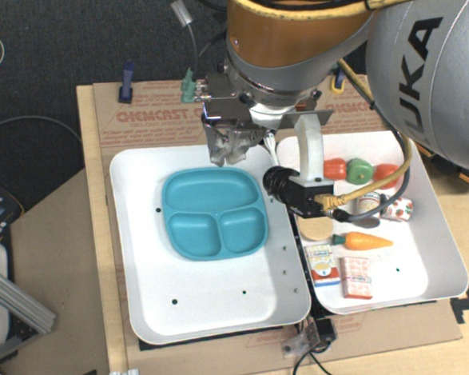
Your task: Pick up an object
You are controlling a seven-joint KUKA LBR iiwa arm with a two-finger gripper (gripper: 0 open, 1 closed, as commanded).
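My gripper (232,148) hangs under the grey and orange wrist at the far rim of the left bin (143,253), just beyond a teal divided plate (215,212) that lies flat in that bin. Toy foods lie in the right bin (432,265): a red piece (335,168), a green pepper (360,171), an orange carrot (365,242), a tan disc (316,229) and two small printed boxes (324,264) (358,277). I see nothing in the gripper. The arm hides the far part of the right bin.
A black fitting (287,189) with a yellow cable (371,187) hangs from the arm over the wall between the two bins. A white piece with red dots (398,209) lies near the carrot. The bench's brown board (103,136) frames both bins.
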